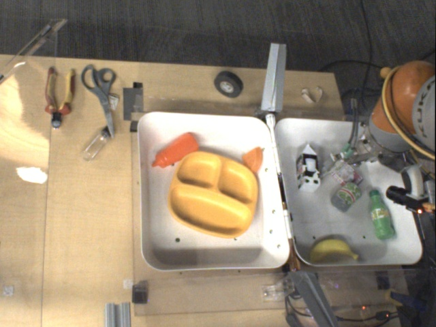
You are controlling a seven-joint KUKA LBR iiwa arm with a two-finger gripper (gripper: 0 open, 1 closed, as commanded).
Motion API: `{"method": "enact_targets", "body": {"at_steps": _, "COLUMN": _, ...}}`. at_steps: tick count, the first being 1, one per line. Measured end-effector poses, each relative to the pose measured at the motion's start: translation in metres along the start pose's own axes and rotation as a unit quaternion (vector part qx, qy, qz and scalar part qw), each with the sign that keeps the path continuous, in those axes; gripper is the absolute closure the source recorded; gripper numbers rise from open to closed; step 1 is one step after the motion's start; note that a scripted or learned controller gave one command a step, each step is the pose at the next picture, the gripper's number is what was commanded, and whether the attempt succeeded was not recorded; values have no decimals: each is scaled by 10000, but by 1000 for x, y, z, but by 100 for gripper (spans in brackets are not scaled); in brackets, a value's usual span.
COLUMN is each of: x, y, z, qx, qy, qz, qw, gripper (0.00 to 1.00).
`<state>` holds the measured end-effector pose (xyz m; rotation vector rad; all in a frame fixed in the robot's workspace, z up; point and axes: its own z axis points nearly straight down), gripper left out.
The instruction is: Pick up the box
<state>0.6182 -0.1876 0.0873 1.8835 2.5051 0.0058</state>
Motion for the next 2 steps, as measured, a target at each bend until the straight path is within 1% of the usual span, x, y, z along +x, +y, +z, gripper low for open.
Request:
{"method": "enact_targets", "body": {"at_steps": 1, "x": -1, "y": 3, "z": -13, "qx": -44, "qy": -25, "qz": -8, "qw": 10000, "gripper": 100}}
{"method": "enact_targets", "body": {"at_steps": 2, "x": 27, "y": 41, "z": -119, "qx": -7, "qy": -1, "qz": -469, "qw": 9989, "gripper": 100}}
